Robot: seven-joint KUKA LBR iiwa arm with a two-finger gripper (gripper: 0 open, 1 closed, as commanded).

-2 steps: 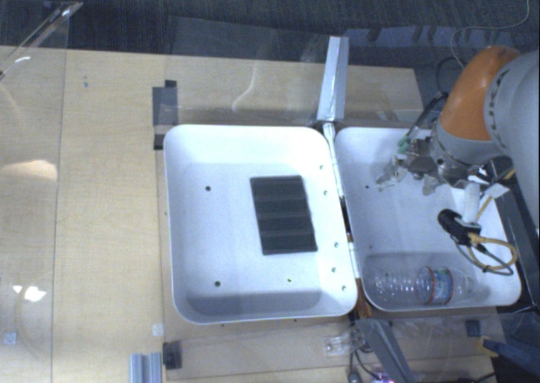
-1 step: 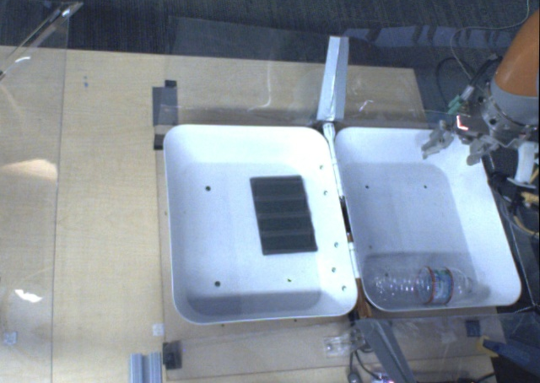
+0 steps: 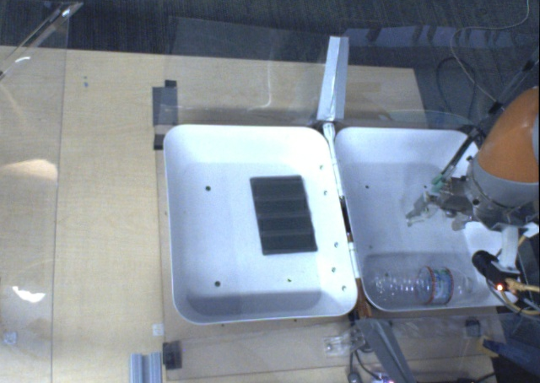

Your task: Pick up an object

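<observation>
Jaws: state cannot be told, the gripper (image 3: 432, 204) being small and blurred above the right white bin (image 3: 380, 162), with nothing visibly held. Item: clear plastic bottle with dark label band (image 3: 418, 286), lying on its side against that bin's near wall; judged light, thin-walled, slippery and prone to roll or crush. Recommended hold: across the labelled mid-body, squarely.

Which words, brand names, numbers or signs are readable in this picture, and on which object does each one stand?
No text can be read in this view.
The clear plastic bottle in the right bin has a label band with blue and red, too small and blurred to read.
The dark ribbed block in the left bin shows no writing.
The gripper shows no legible marking.
</observation>
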